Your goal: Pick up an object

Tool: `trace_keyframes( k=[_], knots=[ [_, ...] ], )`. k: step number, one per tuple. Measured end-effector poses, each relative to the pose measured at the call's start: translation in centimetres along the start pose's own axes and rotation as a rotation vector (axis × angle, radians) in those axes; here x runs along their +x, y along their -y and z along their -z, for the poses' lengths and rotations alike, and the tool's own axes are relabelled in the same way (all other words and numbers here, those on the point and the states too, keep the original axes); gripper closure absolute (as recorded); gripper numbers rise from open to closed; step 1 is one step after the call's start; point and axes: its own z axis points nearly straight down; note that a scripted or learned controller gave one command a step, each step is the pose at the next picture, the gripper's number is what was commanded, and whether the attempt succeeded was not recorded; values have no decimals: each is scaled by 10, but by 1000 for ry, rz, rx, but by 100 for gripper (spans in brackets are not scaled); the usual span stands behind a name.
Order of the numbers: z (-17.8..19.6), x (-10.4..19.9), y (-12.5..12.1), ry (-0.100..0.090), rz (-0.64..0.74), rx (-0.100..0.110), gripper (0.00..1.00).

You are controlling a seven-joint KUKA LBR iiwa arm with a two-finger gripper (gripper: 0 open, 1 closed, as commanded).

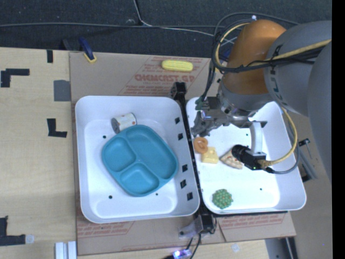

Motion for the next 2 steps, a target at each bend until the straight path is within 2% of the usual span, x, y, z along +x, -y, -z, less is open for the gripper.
trace_keyframes(
  k=[2],
  knots=[
    [-8,91,1,1,-1,1,100]
  ],
)
